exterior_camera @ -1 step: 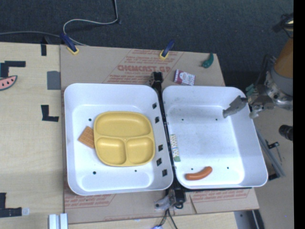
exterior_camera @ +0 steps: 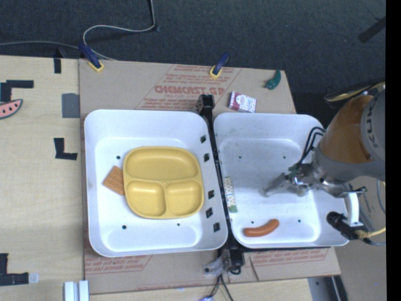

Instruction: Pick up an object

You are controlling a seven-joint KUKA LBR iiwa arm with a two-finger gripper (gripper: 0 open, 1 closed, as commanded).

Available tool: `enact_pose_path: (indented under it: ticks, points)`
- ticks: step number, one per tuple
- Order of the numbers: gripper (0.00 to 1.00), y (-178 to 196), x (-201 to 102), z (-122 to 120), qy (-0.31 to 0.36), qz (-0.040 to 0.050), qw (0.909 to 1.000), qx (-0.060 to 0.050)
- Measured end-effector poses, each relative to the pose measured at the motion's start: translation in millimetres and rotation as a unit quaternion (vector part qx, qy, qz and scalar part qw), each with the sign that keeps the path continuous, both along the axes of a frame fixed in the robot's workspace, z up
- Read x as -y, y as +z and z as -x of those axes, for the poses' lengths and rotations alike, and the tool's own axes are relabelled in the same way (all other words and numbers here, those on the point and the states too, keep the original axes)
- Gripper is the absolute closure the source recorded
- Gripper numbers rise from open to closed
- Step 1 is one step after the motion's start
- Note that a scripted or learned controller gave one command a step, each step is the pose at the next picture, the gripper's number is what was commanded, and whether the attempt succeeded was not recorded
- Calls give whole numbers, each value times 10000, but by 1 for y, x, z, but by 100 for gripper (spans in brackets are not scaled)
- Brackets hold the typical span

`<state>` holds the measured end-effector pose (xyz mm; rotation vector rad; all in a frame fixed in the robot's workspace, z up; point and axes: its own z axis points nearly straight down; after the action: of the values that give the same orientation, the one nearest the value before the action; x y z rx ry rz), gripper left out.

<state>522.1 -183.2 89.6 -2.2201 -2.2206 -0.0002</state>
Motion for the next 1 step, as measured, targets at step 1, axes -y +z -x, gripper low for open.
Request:
enact_pose_path:
  ticks: [1]
  points:
    - [100, 10, 1, 0, -5, 11, 10000, 12]
